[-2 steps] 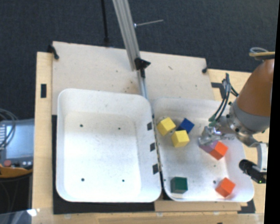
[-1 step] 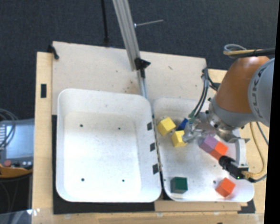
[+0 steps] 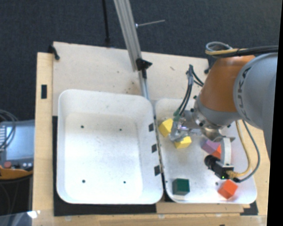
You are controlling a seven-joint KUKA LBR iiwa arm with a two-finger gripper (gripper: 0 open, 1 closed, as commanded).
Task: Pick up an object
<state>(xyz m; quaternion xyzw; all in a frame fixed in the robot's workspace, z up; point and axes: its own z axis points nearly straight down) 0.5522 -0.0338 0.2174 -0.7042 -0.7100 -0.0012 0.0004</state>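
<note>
The right bin (image 3: 244, 197) holds several small objects. A yellow block (image 3: 165, 127) lies near its left wall and a second yellow piece (image 3: 183, 143) sits just right of and below it. My gripper (image 3: 179, 132) is down low in the bin, between these two yellow pieces and touching or nearly touching them. A purple block (image 3: 209, 146) lies partly under the wrist, with a small orange bit beside it. A green cube (image 3: 181, 186) rests at the bin's front left and an orange cube (image 3: 228, 189) at the front right.
The left bin (image 3: 61, 102) stands beside the right one across a shared divider (image 3: 156, 145). A slanted metal post (image 3: 130, 34) rises behind the bins. Black cables (image 3: 219, 168) hang from the wrist over the right bin. The arm's orange band (image 3: 220, 86) covers the bin's back.
</note>
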